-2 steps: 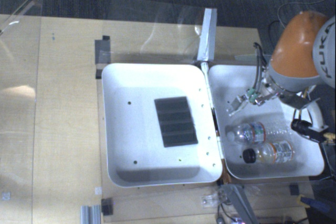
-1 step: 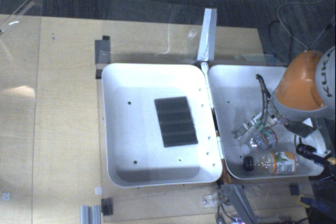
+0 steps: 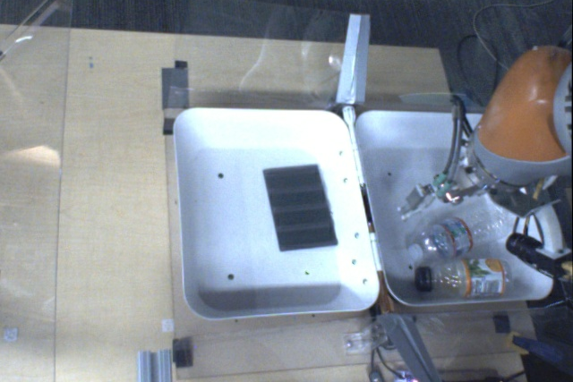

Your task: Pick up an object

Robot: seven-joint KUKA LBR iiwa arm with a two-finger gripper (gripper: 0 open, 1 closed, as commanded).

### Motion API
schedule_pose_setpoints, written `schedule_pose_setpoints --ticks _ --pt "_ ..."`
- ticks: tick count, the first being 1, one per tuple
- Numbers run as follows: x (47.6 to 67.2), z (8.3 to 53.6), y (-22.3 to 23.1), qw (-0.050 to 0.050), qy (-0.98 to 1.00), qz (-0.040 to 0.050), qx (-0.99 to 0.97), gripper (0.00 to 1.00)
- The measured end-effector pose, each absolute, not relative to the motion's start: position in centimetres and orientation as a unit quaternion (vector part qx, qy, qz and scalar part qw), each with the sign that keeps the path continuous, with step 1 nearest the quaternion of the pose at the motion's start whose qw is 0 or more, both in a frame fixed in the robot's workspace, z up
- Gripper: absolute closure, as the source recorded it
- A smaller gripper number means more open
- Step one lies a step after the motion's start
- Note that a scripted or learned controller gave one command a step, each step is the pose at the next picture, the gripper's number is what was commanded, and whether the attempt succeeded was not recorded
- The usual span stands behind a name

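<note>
In the right bin (image 3: 394, 148) lie two bottles. A clear plastic bottle (image 3: 450, 237) rests on its side near the middle. Closer to the front wall lies a second bottle (image 3: 464, 278) with a black cap and a yellow-green label. My gripper (image 3: 440, 190) hangs low inside this bin, just above and slightly left of the clear bottle, below the arm's orange band (image 3: 528, 116). Nothing is visibly held in it. A dark ribbed rectangular block (image 3: 300, 207) lies flat in the middle of the left bin (image 3: 215, 148).
A metal post (image 3: 354, 58) rises at the back where the two bins meet. Cables and black fittings (image 3: 537, 255) crowd the right bin's right edge. Wooden bench surface (image 3: 89, 192) stretches to the left of the bins.
</note>
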State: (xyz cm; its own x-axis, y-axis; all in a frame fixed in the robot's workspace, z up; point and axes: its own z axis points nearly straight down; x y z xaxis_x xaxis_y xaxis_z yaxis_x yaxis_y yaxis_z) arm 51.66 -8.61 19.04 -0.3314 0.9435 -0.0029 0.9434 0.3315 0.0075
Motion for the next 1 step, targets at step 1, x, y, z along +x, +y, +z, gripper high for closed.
schedule_pose_setpoints --ticks 1 --pt "51.13 9.16 -14.92 0.005 0.84 0.003 0.542 0.0"
